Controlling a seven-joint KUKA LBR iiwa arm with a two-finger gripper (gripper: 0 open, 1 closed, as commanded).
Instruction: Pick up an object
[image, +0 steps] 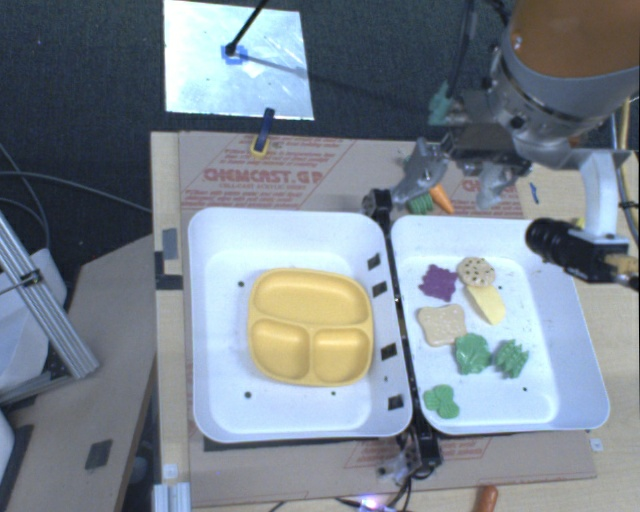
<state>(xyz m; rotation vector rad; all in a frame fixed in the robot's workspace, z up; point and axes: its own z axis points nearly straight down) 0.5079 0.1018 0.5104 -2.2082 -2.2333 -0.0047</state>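
Observation:
My gripper (452, 188) hangs over the back rim of the right bin (575, 390), its two silver fingers (414, 180) standing well apart, so it is open. A small orange and green carrot toy (436, 200) shows just beside the left finger; I cannot tell whether it touches the finger or rests on the cardboard behind the bin. Inside the right bin lie a purple grape piece (437, 282), a cookie (476, 270), a yellow cheese wedge (487, 303), a toast slice (442, 324), a broccoli (471, 353), a leafy green piece (511, 357) and a green pea pod (441, 402).
The left bin (215, 300) holds a yellow divided plate (308, 326). A black camera mount (570, 250) juts over the right bin's right rim. Printed cardboard (270, 170) lies behind the bins, with a blue and yellow clip (262, 133) on it.

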